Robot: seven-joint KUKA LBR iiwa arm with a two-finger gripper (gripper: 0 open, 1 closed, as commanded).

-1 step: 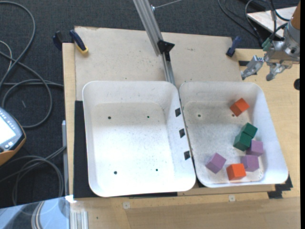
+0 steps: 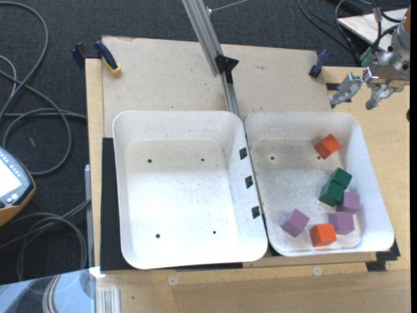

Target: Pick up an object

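- Up at the top right, the end effector (image 2: pixel 358 95) hangs over the surface (image 2: pixel 163 77) just beyond the right bin's (image 2: pixel 374 175) far corner, fingers spread apart with nothing between them.
- All the blocks lie in the right bin: an orange cube (image 2: pixel 327 145) sits alone near the far wall, nearest the end effector.
- A green block (image 2: pixel 335 186) lies lower down by the right wall, with a purple cube (image 2: pixel 351 201) touching its near side and another purple cube (image 2: pixel 342 222) just below that.
- A second orange cube (image 2: pixel 322 234) sits at the near wall beside that cluster (very close, possibly touching), and a third purple cube (image 2: pixel 295 222) lies just left of it, apart.
- A metal rail (image 2: pixel 207 38) runs down from the top to the gap between the left bin (image 2: pixel 124 175) and the right one.
- Blue clamps (image 2: pixel 107 56) grip the board's far corners, and cables (image 2: pixel 32 122) trail over the floor at left.
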